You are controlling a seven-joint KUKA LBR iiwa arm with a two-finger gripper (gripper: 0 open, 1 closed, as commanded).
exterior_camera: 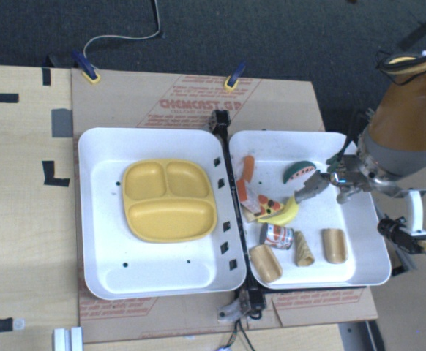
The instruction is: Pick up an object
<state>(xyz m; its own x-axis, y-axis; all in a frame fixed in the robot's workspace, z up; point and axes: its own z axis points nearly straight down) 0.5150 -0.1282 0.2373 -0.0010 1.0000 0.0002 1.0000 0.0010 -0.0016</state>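
End effector (317, 185) hung low over the right bin (359, 269), dark fingers spread apart and holding nothing, tips just beside the watermelon slice (299, 172) and the banana (286, 212). The nearest likely target, the banana, lay against a small clutter near the divider, next to a carrot (247, 169) and above a can (277, 235); it looked like light, smooth, stiff toy plastic, so probably slippery, and best pinched across the middle of its curve. The left bin (96, 196) held a yellow divided plate (170, 199).
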